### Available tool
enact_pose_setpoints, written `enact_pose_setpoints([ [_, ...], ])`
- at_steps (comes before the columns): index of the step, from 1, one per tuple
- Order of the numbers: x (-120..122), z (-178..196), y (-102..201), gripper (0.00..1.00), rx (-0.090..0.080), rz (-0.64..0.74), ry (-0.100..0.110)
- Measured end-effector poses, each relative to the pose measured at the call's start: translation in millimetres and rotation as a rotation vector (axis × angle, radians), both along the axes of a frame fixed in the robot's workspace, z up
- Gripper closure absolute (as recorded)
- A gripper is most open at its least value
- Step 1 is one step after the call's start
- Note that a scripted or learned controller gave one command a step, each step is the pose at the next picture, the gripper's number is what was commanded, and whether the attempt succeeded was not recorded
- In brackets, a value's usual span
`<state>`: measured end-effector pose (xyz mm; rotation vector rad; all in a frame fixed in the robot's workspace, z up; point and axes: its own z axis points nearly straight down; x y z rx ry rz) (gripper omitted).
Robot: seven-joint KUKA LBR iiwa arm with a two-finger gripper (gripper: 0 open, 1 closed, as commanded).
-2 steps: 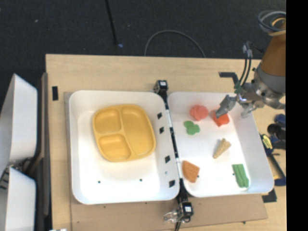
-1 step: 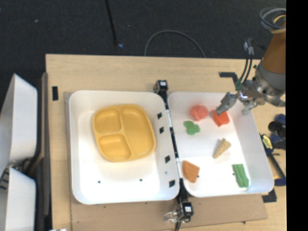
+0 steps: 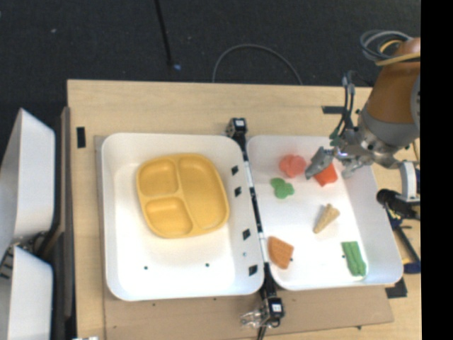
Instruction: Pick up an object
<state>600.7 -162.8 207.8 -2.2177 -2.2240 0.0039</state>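
Note:
The right bin [image 3: 375,204] holds several small objects. A red block [image 3: 328,176] lies near its back, with a pink-red rounded piece [image 3: 291,165] just to its left. My gripper [image 3: 320,164] hangs over the back of this bin, right against the red block's upper left side. I cannot tell whether it touches the block. Further forward lie a small green piece [image 3: 282,188], a tan cone [image 3: 325,218], an orange wedge [image 3: 280,251] and a green block [image 3: 353,258].
In the left bin [image 3: 120,261] sits a yellow divided plate [image 3: 182,195]. A ridge with black clips [image 3: 249,211] separates the two bins. The grey arm with its orange band [image 3: 388,112] enters from the right, cables trailing beside it.

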Motion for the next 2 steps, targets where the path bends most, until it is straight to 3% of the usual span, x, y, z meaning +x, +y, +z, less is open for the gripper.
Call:
enact_pose_setpoints([
  [2,10,-100,-9,0.0,-0.001,-0.005,-0.001],
])
